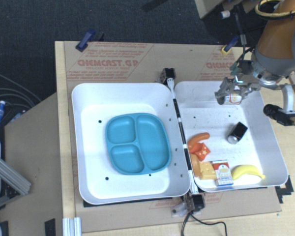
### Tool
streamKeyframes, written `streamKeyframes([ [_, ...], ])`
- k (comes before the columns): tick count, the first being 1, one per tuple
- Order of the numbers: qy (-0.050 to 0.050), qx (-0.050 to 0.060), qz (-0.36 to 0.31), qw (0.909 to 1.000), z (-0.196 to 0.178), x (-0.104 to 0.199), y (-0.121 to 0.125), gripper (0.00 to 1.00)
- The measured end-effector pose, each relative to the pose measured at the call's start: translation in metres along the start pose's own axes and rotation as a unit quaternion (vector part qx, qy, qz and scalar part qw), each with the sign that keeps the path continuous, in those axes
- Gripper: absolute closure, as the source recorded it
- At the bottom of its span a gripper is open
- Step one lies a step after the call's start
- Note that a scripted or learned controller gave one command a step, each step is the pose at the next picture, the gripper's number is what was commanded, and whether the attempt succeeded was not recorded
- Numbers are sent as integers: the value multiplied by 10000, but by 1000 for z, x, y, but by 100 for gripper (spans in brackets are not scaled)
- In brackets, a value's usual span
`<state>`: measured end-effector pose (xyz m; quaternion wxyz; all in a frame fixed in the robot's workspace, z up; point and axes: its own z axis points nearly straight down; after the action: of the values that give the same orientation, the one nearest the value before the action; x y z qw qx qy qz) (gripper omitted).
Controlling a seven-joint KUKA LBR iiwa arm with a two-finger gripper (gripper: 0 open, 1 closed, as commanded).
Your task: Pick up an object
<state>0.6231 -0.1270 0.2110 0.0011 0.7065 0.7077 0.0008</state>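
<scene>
Bench: brown cardboard-faced board [137, 58] printed with red lettering, bearing two shallow white bins side by side.

Left white bin [86, 132]: holds one turquoise plastic divided plate [136, 143] with three compartments, lying flat near the bin's middle.

Right white bin [268, 146]: holds the loose items, all in its lower half.
- Orange-red curved sausage-shaped toy [198, 138], close to the divider between the bins.
- Small red piece [200, 152], touching the sausage's lower side.
- Pale yellow block resembling cheese [205, 169], just below the red piece.
- Small white carton with red and blue print [222, 173], touching the cheese block's right side.
- Yellow plastic banana [248, 171], just right of the carton, near the bin's lower right rim.
- Small black cylinder with a grey end [236, 132], lying tilted, apart from the others, right of the sausage.

Arm: grey with an orange band [278, 38], reaching in from the upper right.

Two-finger gripper [231, 97]: over the upper part of the right bin, well above the cluster of items. A small white object with a coloured label [232, 99] sits between its fingers, so it appears clamped on this object.

Surroundings: blue clips at the board's upper left [86, 40] and upper right [229, 45]; black cables at the far left.
</scene>
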Motion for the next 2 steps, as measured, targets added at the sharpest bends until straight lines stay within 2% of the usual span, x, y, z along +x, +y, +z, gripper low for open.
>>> streamKeyframes([
  [1,11,23,2,10000,-29,63,-40,100],
  [2,6,25,13,10000,-51,59,-62,100],
])
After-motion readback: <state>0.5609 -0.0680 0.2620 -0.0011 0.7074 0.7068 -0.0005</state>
